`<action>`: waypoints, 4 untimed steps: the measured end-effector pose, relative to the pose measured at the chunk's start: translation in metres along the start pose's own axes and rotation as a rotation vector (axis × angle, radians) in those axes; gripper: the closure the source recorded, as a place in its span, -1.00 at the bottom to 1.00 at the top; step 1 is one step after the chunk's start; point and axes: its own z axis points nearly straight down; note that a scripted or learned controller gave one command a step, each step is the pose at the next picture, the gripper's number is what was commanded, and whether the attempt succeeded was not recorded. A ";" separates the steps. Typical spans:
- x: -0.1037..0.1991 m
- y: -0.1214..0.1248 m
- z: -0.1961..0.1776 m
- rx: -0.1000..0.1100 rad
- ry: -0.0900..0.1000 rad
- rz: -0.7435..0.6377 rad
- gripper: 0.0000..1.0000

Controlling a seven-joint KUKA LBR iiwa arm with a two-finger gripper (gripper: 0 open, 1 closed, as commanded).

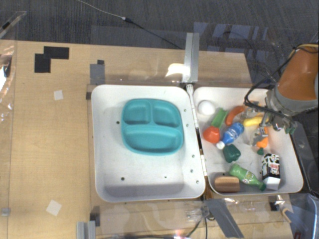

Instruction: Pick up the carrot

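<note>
Lying among glossy toys, tapered orange carrot; smooth white bin

I count two white bins: the left bin and the right bin. In the left, one teal divided plate. In the right, one white ball, one blue bottle, one black-and-white carton, one brown block, and two green bottles.

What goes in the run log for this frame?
target: orange carrot, right white bin | claw: above bin | grasp: not seen
</note>
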 end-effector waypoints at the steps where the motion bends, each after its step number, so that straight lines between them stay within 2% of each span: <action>1: 0.046 0.000 0.000 0.001 -0.001 -0.204 -1.00; 2: 0.106 0.012 -0.002 0.003 -0.006 0.009 -1.00; 3: 0.038 0.001 0.000 0.001 -0.003 0.066 -1.00; 4: 0.084 0.032 -0.001 0.002 -0.006 0.163 -1.00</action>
